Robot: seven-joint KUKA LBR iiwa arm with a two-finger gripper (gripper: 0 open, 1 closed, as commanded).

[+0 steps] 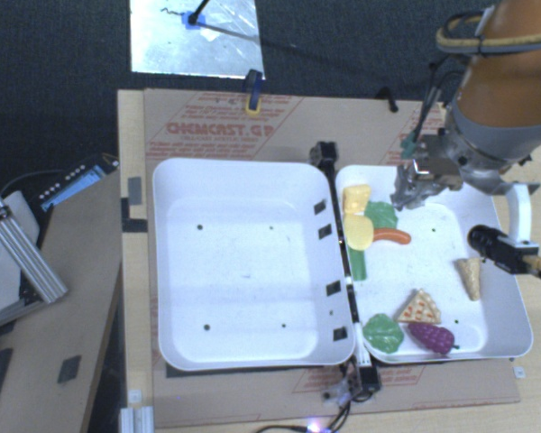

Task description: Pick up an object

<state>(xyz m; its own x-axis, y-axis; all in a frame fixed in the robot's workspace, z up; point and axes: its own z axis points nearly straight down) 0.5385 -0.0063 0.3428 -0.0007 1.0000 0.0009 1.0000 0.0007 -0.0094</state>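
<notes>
Claw [409, 197] hangs over top of right bin [505, 332]; can't tell if open or shut. Just below-left: green leafy toy [380, 215], orange carrot [393, 236], yellow pieces [357, 216]. Further off: cone [470, 277], pizza slice [419, 308], purple grapes [431, 336], green lettuce [382, 332]. Left bin [243, 269] adjoins

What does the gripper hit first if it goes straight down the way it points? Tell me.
Probably the green leafy toy lying against the orange carrot-like piece. The gripper hangs just above and right of it, so depth is unclear; it might instead land on bare floor of the right bin.
</notes>
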